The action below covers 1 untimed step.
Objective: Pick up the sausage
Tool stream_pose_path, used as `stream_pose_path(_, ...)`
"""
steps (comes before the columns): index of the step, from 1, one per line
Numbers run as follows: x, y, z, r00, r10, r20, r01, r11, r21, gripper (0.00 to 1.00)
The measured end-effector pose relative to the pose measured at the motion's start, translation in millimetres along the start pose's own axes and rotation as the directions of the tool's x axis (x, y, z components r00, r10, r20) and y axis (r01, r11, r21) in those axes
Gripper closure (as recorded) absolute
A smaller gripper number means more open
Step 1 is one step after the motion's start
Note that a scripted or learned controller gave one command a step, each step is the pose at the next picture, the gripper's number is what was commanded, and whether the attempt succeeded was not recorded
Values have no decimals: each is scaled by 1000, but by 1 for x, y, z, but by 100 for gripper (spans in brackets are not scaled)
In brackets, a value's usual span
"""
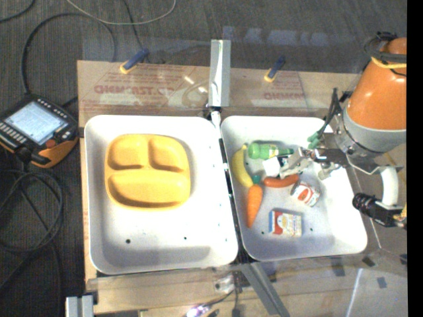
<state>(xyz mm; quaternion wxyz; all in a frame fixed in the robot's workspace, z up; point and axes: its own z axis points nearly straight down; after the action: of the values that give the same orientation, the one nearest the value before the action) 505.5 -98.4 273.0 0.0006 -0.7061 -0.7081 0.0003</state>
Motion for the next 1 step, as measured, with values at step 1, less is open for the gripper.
stream_pose_path(1,1,1,-9,1000,-2,0,2,1000,2,100)
